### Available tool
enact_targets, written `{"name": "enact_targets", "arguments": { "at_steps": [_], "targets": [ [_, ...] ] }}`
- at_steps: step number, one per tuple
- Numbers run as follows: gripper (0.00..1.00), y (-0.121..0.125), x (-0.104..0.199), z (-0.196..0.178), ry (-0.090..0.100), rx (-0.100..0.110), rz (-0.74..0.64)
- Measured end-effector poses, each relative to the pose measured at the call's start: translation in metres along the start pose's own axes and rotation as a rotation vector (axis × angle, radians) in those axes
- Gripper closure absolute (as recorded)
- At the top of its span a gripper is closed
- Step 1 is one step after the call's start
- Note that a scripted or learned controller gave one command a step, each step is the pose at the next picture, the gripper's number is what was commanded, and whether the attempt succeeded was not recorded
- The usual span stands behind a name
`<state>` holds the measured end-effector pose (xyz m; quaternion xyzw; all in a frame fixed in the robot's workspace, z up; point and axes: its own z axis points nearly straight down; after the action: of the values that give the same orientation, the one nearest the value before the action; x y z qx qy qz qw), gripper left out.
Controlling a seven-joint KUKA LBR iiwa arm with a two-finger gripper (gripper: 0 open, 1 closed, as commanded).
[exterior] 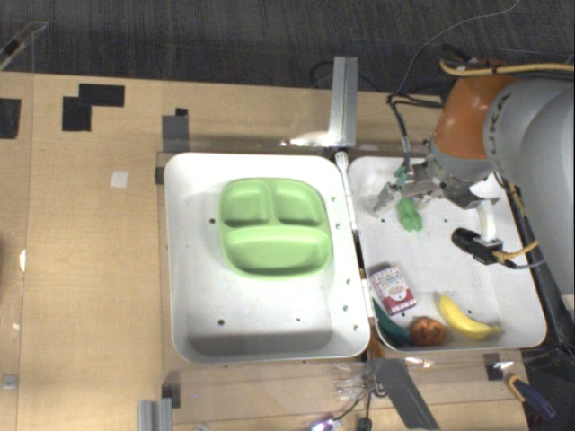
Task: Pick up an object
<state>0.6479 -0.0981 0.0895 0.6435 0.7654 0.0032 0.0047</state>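
The gripper [404, 189] hung low over the right bin's [526, 326] far end, and a small green object [410, 215] lay just below its fingertips, seemingly touching; whether the gripper was gripping it I could not tell.

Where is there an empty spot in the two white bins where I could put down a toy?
The left bin has bare floor all around the green tray, widest along its near edge. In the right bin, the middle is bare, between the gripper with the small green thing and the banana. Its near corner is crowded: card box, red fruit, banana.
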Motion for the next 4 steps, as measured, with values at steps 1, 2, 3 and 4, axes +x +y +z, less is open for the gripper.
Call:
{"name": "enact_targets", "arguments": {
  "at_steps": [1, 2, 3, 4],
  "targets": [
    [0.0, 0.028, 0.024, -0.098, 0.001, 0.004, 0.165],
    [0.0, 0.014, -0.036, 0.001, 0.0, 0.002, 0.073],
    [0.0, -0.012, -0.033, 0.0, 0.0, 0.001, 0.17],
    [1.0, -0.009, -0.031, -0.013, 0.002, -0.007, 0.166]
  ]
}}
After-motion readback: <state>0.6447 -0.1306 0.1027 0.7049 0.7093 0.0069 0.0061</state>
